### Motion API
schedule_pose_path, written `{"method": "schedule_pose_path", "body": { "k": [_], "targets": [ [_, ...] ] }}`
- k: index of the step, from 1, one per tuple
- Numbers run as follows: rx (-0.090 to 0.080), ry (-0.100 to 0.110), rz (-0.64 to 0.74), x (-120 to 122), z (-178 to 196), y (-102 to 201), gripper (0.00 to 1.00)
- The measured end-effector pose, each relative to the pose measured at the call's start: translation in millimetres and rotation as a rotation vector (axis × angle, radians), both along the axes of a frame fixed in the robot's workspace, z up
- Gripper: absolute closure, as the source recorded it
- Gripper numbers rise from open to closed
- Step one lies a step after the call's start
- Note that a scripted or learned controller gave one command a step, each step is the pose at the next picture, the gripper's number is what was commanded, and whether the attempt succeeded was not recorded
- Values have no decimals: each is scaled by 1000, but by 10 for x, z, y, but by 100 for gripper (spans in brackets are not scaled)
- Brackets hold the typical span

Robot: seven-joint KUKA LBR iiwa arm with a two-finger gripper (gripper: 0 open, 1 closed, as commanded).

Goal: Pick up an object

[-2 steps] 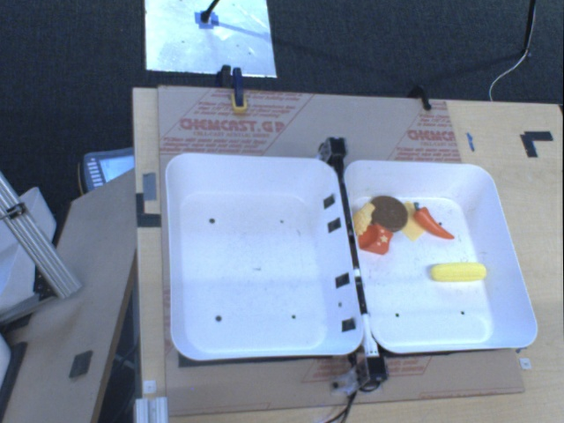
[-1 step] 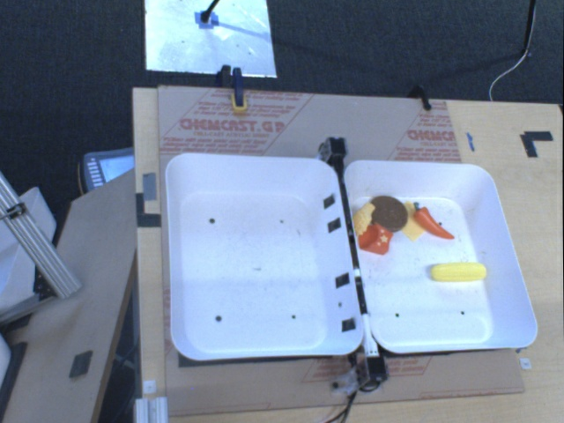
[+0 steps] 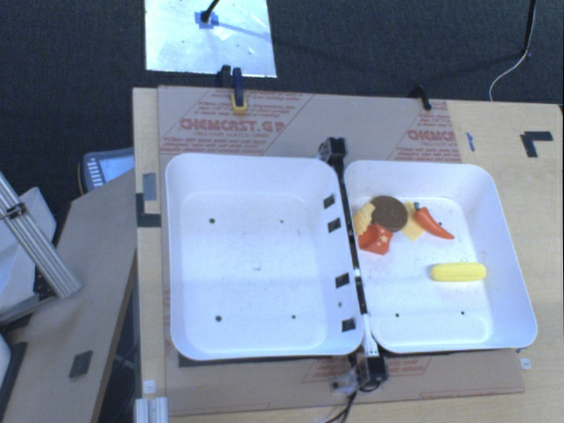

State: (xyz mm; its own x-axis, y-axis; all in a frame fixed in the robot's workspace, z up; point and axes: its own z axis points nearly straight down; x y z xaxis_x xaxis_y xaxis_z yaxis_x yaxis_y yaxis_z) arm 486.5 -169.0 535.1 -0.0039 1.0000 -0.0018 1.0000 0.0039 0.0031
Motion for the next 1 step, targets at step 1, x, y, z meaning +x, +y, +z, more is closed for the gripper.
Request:
{"method": "schedule_pose_path", "body": {
  "k": [1],
  "targets": [
    [0,0,0,0,0,73,0]
  ]
}}
